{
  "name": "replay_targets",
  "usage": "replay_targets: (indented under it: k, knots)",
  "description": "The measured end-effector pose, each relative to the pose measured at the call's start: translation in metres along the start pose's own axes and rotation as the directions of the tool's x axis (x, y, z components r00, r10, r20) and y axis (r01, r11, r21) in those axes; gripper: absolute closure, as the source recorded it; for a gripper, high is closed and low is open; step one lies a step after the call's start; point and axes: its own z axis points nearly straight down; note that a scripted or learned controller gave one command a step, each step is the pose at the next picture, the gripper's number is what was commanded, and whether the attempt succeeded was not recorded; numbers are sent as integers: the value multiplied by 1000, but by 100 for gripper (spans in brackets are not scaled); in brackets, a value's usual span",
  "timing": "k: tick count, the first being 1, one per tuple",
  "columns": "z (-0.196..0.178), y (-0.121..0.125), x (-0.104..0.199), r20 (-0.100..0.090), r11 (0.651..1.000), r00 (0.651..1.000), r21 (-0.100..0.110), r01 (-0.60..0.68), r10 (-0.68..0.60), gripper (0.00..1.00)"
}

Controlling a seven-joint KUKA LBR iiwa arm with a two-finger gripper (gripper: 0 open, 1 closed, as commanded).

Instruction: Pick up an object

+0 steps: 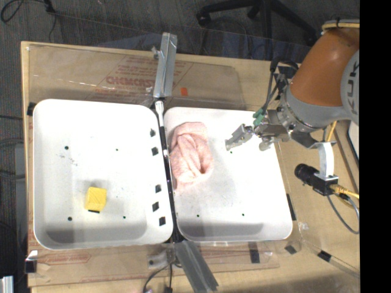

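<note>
While the claw (237, 139) hangs above the right bin (269, 224), whether spread or pressed together you cannot tell, steer it left to the pink cloth (189, 154) beside the divider, and descend over its bunched middle.

Dark carpeted floor (91, 11), office chair base (256, 5) at top, light wooden bench (256, 78), black cables (24, 5)

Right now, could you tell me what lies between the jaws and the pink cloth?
In the camera view, just bare white bin floor separates the gripper from the pink cloth; they are apart.
</note>
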Motion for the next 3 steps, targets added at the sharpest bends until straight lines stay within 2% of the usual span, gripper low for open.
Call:
replay_targets:
  k: [1, 2, 3]
  knots:
    - [185, 25, -19, 0, 1000, 1000, -7, 3, -3, 0]
    - [174, 25, -19, -1, 1000, 1000, -6, 8, -8, 100]
    - [93, 93, 4, 1, 979, 979, -2, 206, -206, 100]
